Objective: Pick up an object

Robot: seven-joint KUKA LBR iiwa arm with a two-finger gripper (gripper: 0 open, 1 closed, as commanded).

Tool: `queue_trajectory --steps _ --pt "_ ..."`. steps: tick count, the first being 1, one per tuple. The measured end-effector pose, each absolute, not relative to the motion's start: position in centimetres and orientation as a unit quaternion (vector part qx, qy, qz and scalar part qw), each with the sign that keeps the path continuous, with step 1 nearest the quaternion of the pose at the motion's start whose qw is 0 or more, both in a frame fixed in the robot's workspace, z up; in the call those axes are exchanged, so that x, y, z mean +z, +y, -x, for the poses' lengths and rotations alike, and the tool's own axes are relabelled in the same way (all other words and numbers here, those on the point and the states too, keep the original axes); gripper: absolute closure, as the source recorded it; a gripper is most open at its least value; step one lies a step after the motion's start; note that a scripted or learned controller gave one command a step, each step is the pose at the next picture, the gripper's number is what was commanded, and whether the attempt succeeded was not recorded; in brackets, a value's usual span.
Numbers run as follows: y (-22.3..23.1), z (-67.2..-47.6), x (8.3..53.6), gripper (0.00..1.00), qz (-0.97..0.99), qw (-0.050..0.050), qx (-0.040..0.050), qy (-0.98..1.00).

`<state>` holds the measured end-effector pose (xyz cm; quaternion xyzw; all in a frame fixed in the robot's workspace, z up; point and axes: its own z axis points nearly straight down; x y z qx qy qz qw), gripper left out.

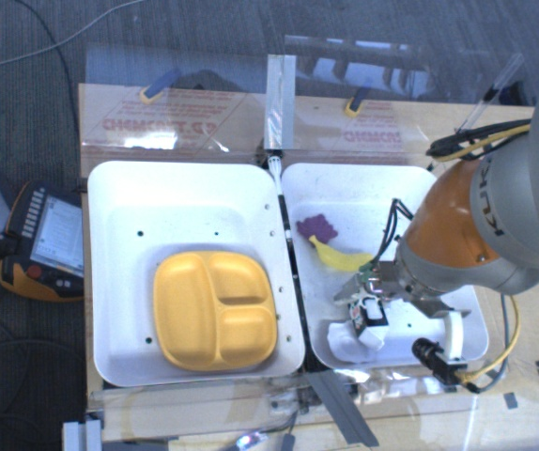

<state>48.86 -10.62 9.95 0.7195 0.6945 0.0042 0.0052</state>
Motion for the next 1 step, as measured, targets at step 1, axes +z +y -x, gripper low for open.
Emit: queue_trajectory --steps 1 --pt "-6.43 -50.46 20.46 1.00 -0.695 0.000 -0.0015 0.719"
